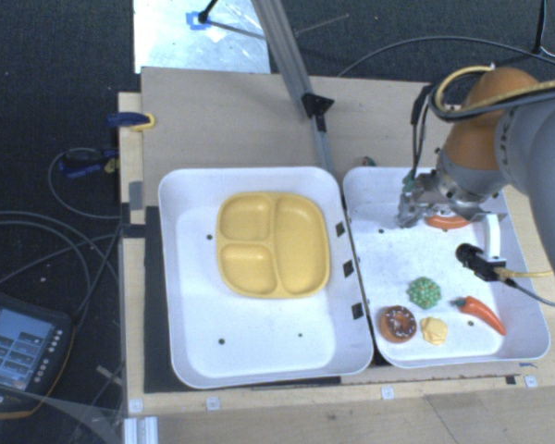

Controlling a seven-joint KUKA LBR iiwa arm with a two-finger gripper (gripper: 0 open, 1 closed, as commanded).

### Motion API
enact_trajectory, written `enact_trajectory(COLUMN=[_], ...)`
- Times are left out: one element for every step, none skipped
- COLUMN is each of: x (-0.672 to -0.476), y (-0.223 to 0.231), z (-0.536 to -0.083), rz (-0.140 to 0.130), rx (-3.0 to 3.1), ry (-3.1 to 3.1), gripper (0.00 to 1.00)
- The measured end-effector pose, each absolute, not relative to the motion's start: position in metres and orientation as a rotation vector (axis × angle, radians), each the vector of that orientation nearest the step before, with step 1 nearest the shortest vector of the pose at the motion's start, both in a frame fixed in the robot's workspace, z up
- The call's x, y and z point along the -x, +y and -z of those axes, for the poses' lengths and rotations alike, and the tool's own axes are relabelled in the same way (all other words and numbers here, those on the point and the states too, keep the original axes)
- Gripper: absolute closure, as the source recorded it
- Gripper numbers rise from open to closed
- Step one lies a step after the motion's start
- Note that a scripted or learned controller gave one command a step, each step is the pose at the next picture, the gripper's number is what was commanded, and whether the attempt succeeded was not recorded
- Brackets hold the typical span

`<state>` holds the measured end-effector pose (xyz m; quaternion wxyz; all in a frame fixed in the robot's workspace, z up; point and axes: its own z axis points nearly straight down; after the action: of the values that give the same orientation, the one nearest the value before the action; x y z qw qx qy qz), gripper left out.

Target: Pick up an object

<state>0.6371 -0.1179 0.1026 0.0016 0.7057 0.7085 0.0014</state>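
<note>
A yellow divided plate (273,244) lies in the left bin (194,340). In the right bin (527,345), the claw (414,209) sits low at the far end beside an orange-red sausage (447,220). Nearer lie a green ball (424,292), doughnut (398,323), yellow piece (434,330) and carrot (482,312).

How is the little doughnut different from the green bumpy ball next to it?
The doughnut is brown, a flat ring with a hole; the green ball is round, knobbly and solid. The doughnut lies nearer the right bin's front rim, the ball further back. Both are small toys lying loose in that bin, away from the gripper.
</note>
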Motion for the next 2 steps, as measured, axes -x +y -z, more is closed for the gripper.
enact_trajectory(x=[-0.632, -0.644], y=[-0.125, -0.121], z=[-0.161, -0.217], rz=[-0.006, -0.009], rx=[-2.218, -2.208], ry=[2.217, 2.225], gripper=[1.0, 1.0])
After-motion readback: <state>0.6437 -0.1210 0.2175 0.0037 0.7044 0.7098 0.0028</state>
